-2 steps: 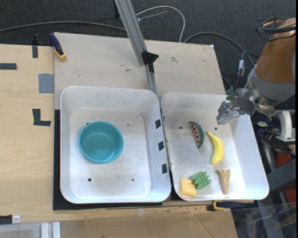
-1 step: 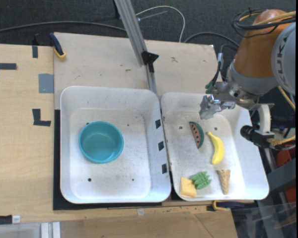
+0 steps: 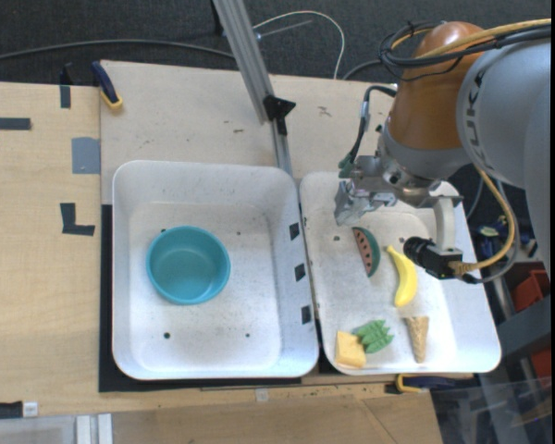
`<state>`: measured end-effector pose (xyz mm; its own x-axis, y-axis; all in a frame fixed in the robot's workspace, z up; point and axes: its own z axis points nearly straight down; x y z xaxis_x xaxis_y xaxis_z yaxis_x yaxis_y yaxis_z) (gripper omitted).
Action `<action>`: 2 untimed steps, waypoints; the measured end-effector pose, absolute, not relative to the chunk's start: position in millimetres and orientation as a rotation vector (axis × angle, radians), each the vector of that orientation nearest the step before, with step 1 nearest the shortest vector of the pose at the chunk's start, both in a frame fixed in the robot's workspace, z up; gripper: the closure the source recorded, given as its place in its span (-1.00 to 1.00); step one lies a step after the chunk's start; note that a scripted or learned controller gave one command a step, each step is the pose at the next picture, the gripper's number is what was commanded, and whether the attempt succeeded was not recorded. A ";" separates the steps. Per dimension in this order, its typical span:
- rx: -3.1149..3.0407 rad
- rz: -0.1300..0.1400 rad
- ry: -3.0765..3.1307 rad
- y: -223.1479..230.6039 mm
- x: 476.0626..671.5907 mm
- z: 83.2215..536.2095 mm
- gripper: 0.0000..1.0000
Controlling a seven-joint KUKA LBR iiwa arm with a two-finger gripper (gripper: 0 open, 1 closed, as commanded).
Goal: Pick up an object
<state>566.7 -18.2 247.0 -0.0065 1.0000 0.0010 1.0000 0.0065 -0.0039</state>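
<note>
Pincer (image 3: 353, 202) hangs over the upper left part of the right bin (image 3: 472, 340), at the end of the grey arm (image 3: 499, 91) that comes in from the right of the frame under an orange band (image 3: 435, 72). Whether it is released or clenched I cannot tell; its tip is small and dark against the bin wall, and nothing can be seen between its tips.

Just below and right of it lies a watermelon slice (image 3: 366, 251), close to the tip but apart from it. Right of the slice lies a banana (image 3: 403, 277), running down the frame. Along the bin's lower edge sit a yellow block (image 3: 350, 350), a green piece (image 3: 376, 335) touching it, and a cone (image 3: 417, 337) to their right. A black fitting (image 3: 428, 256) on the arm's cable hangs over the bin beside the banana.

In the left bin (image 3: 129, 248) a teal bowl (image 3: 189, 265) stands upright, left of the middle. Both bins rest on the desk (image 3: 37, 202), which carries grey tape marks at the left of the frame. A metal pole (image 3: 250, 54) slants down from the top toward the gap between the bins.
</note>
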 end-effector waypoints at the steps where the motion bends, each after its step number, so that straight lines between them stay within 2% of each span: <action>1: -2.212 0.002 -2.228 39.2 580.8 232.7 1.00; 2: -2.213 -0.001 -2.228 86.7 599.2 235.7 1.00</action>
